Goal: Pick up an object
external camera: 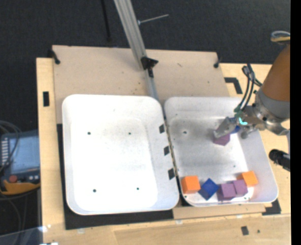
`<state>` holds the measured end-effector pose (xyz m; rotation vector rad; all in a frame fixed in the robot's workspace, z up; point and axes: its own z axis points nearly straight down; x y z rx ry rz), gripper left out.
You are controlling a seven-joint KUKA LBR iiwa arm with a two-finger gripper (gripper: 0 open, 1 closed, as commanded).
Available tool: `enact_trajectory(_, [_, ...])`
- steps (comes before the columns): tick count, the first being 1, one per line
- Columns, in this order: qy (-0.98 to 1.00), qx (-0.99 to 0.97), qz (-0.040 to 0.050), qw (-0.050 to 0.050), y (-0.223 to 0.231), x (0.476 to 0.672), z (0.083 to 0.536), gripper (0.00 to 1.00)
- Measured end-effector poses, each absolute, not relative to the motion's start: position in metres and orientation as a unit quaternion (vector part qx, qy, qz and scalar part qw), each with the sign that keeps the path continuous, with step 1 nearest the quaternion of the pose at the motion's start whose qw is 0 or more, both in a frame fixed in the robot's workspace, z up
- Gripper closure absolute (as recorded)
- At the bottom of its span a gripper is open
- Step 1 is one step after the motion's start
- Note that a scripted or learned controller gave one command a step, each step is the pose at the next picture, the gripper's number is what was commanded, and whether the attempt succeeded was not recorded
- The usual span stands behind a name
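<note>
Over the right-hand bin [252, 152], the gripper [227, 132] reaches in from the right edge, orange band of the arm [278, 80] above it, cables looping at the wrist. A small purple block [222, 139] sits at the fingertips, apparently pinched between the two fingers, over the upper middle of that bin; whether it is lifted clear of the floor cannot be judged. Along the bin's near wall lie five more blocks: an orange cube [191, 184], a blue cube [208, 188], two purple cubes [232, 190] touching each other, and a second orange cube [249, 178] at the right corner. Left bin [74, 137] white, faintly scuffed grey, four dark dots on its floor. Both bins rest on a pale wooden bench [140, 234] with a brown board [99, 70] behind. A grey aluminium rail [130, 24] slants up from between the bins. Dark carpet all around; a handheld control pendant [15, 160] with cables at far left. No legible writing anywhere.
</note>
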<state>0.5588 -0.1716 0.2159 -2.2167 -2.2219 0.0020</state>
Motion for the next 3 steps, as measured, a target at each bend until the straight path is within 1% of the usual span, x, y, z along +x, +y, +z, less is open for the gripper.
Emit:
enact_trajectory(1, [-0.708, -0.706, -0.0005, 0.0, -0.172, 0.56, 0.218, 0.0])
enact_trajectory(2, [-0.707, -0.707, 0.0017, 0.001, -0.18, 0.557, 0.173, 0.0])
enact_trajectory(3, [-0.706, -0.708, 0.0015, 0.001, -0.18, 0.561, 0.13, 0.0])
